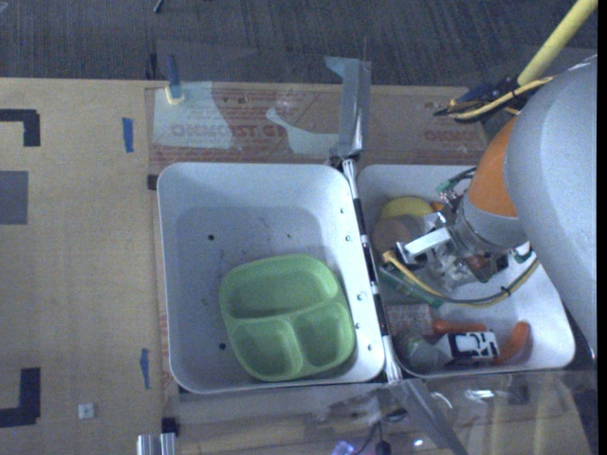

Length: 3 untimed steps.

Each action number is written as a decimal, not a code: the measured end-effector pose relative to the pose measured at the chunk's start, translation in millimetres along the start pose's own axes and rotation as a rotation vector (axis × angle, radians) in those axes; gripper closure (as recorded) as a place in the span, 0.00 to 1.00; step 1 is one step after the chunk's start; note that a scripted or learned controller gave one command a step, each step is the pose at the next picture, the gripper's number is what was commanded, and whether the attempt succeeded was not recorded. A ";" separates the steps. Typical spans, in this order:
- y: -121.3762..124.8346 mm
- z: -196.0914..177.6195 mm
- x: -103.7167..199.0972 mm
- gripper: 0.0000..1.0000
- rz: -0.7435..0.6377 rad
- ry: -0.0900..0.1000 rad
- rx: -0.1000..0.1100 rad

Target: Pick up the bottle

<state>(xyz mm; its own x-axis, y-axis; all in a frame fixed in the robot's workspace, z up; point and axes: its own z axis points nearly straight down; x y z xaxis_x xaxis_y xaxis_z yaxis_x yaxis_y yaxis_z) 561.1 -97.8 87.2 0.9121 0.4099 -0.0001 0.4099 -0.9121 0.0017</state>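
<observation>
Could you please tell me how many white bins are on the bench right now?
2. The left bin holds a green divided plate. The right bin sits directly beside it, with the gripper reaching down among its clutter.

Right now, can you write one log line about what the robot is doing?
arm: reaching into right bin | pincer: low over clutter | left bin: green divided plate | bottle: not identifiable

One fixed cam overhead, slanted down on both bins (254, 183).
</observation>
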 end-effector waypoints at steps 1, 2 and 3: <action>-19.4 -0.6 -54.2 1.00 0.055 0.005 0.002; 22.9 -0.3 -97.4 1.00 0.107 0.006 0.000; 45.9 0.3 -107.3 1.00 0.217 0.006 0.003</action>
<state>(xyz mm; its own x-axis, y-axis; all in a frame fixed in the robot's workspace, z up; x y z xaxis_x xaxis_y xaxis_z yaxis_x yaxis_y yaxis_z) 482.1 -183.6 87.0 0.9789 0.2043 0.0057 0.2043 -0.9789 -0.0016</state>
